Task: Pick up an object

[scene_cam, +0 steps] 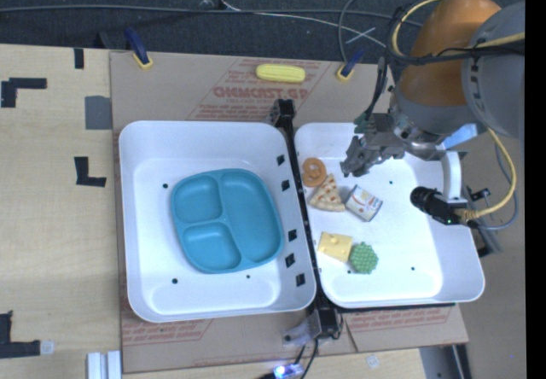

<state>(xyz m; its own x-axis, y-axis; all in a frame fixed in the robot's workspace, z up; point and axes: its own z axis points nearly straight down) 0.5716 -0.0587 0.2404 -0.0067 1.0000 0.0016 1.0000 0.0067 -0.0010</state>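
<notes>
My gripper point(351, 167) hangs over the upper middle of the right bin point(426, 283), pointing down and to the left. Just left of it lies a small brown ring-shaped pretzel point(313, 171), with a tan pizza-slice piece point(325, 195) below that. A small white and brown box point(364, 203) lies right under the gripper's tip, a little apart from it. Lower in the bin sit a yellow cheese wedge point(335, 246) and a green broccoli piece point(363, 258). I see nothing held between the fingers.
The left bin point(145, 147) holds a blue divided plate point(226, 219). A yellow banana-like toy point(280, 72) lies on the cardboard behind the bins. Cables loop above the arm, and a black fitting point(433, 202) sticks out over the right bin's right side.
</notes>
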